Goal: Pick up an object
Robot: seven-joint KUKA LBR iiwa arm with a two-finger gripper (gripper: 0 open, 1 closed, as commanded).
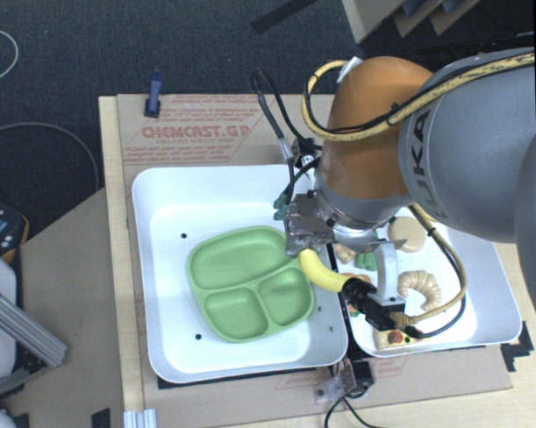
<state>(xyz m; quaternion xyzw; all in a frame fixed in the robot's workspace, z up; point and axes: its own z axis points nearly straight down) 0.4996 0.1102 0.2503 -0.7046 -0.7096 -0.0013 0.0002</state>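
Note:
A green divided plate [244, 284] lies in the left bin [164, 256]. A yellow banana [321, 273] shows over the seam between the two bins, one end just under my gripper [304, 244] and the other end dark-tipped towards the right bin. The gripper hangs below the large orange and grey wrist, at the plate's right edge. The wrist hides where the gripper meets the banana, so I cannot see whether the banana is gripped or only lies beneath it.
The right bin [491, 319] holds a beige croissant-shaped toy [421, 287], a pale rounded piece [411, 234], a small green piece [366, 261] and a small red item [395, 337]. The arm covers most of that bin. Black cables [273, 108] run along the back.

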